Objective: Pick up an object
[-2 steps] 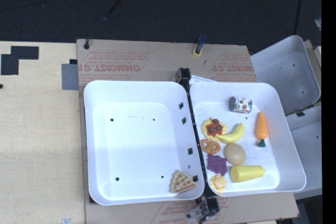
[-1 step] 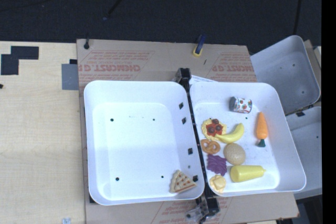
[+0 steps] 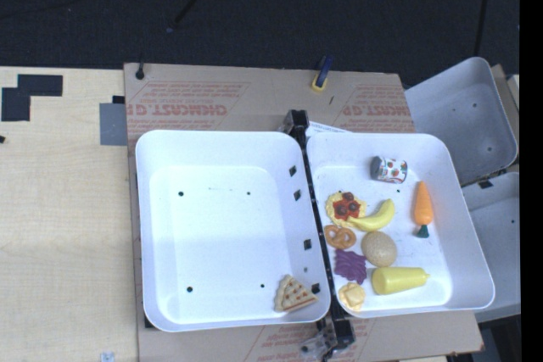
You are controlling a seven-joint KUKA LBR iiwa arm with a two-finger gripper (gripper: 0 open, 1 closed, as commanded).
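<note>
The task stood at its very start: no object had been lifted, and everything lay settled in the two bins on the bench [image 3: 68, 208]. Whether the fingers were spread or pressed together could not be told.

The right bin [image 3: 450, 267] held nearly all the candidates. A small can [image 3: 389, 169] lay on its side toward 12 o'clock, apart from the rest. An orange carrot [image 3: 422, 204] lay at about 2 o'clock, also with bare floor around it. Toward 9 o'clock the things crowded against the wall shared with the other bin: a pizza slice [image 3: 344, 205] touching a banana [image 3: 376, 216], a pretzel [image 3: 339, 236] just below them, a round tan potato [image 3: 378, 248], and a purple piece [image 3: 349, 265]. At 6 o'clock a yellow bottle [image 3: 399, 279] lay on its side, with a small yellow piece [image 3: 352, 295] at 7 o'clock, near the corner.

The left bin [image 3: 212, 225] carried one waffle wedge [image 3: 294, 294], tucked at 5 o'clock, close to the rim.

The next move, as I judged it, called for choosing a target and descending over it. The can and the carrot looked the safest choices, each standing clear of neighbours. The cluster at 9 o'clock would likely trouble a grasp, since a descent there could nudge adjacent pieces, and the waffle wedge sat so near the wall that room for the approach seemed scant.
</note>
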